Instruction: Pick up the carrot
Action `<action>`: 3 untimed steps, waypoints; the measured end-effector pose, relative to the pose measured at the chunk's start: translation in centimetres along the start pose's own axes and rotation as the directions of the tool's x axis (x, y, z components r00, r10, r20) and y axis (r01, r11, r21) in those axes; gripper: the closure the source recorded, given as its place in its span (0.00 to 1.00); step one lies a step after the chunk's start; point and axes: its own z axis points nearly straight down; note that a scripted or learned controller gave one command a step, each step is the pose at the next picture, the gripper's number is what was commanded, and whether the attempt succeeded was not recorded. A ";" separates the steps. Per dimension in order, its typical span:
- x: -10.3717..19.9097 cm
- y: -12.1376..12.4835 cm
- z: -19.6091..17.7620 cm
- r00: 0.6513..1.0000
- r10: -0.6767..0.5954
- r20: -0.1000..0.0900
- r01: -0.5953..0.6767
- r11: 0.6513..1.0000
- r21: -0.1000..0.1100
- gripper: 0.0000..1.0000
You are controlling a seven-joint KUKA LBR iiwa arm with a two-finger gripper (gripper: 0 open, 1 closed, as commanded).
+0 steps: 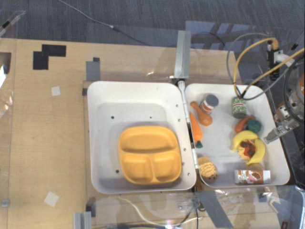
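Lying along the left wall of the right bin [281, 173], the carrot [195, 127] rests with its green top pointing toward the near edge, just beside the divider between the two bins. Close by it sit an orange, pear-shaped toy [201, 114] and a small jar with a grey lid [209, 102], leaning toward the toy. Farther right stand a green-labelled can [239, 107], a red and teal toy piece [249, 124] and a banana [251, 144] with something dark red on it. A round biscuit-coloured item [208, 169] occupies the near left corner, and a white bottle [252, 176] lies on its side along the near wall.

At the right edge of the bin, well apart from the carrot, the gripper [276, 133] hangs above the rim (only partly seen); whether its fingers are spread or pressed together cannot be told, and nothing is seen between them.

Filling much of the left bin [102, 104] is a yellow divided tray [150, 153], set toward the near right. Yellow and black cables [248, 56] loop above the far right corner of the wooden bench [43, 142].
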 end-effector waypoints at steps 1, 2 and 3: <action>-2.7 3.6 6.1 0.995 -0.102 0.003 0.102 0.995 -0.005 1.00; -5.4 2.5 9.8 0.762 -0.647 0.005 0.647 0.762 -0.002 1.00; -0.3 1.5 -7.6 0.620 -0.784 -0.009 0.784 0.620 -0.004 1.00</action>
